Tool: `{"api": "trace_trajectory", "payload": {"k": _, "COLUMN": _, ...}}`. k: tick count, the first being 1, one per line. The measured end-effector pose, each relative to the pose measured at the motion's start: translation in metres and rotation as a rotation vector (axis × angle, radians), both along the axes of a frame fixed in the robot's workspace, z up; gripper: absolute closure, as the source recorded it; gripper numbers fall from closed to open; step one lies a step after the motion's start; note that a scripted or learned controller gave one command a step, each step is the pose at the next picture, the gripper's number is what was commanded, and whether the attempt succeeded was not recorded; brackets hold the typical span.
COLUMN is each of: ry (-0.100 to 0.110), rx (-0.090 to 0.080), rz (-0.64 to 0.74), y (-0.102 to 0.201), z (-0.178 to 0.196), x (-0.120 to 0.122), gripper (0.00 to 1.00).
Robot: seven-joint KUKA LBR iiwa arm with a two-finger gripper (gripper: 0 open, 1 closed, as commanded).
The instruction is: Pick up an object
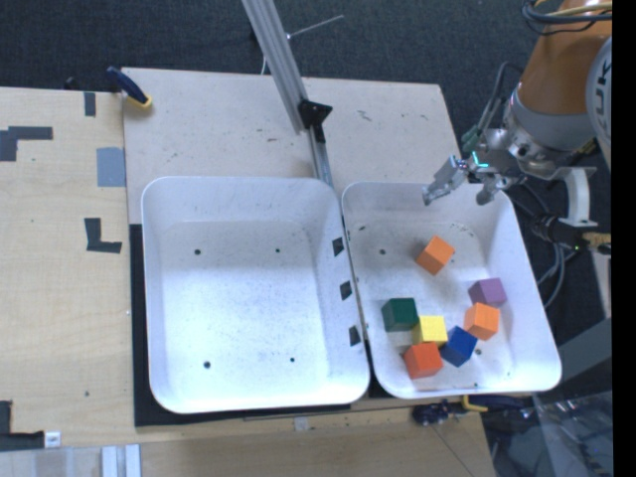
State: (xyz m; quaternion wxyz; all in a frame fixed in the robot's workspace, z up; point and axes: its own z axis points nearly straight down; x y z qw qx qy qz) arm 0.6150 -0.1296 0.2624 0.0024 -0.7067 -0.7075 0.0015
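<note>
- The gripper point(459, 187) hangs over the far edge of the right bin point(527, 266), close to that bin's far right corner, with the grey arm point(556, 87) and its orange band behind it at the right.
- Its fingers point(438, 189) are spread apart with nothing between them (one points left and down toward the bin, the other sits nearer the wrist).
- Seven cubes lie in the right bin, all below and apart from the gripper.
- The orange cube point(435, 254) lies alone near the middle of the bin, the nearest one to the fingers.
- The purple cube point(488, 291) sits by the right wall, with a second orange cube point(482, 320) just beside it on the near side.
- The green cube point(399, 314) sits toward the bin's left wall; the yellow cube point(431, 329) touches it on the right.
- The blue cube point(458, 347) and the red cube point(422, 360) lie close together near the bin's near edge.
- The left bin point(159, 266) stands beside it on the surface point(199, 117), their walls touching along the middle.
- A metal rail point(278, 48) slants across the far edge of the surface to the gap between the bins.
</note>
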Motion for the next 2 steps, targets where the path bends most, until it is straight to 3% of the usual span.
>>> {"api": "trace_trajectory", "payload": {"k": 1, "ry": -0.004, "rx": -0.001, "rz": 0.001, "y": 0.000, "z": 0.003, "x": 0.001, "gripper": 0.00}}
{"api": "trace_trajectory", "payload": {"k": 2, "ry": 0.000, "rx": -0.002, "rz": 0.000, "y": -0.003, "z": -0.042, "x": -0.004, "gripper": 0.00}}
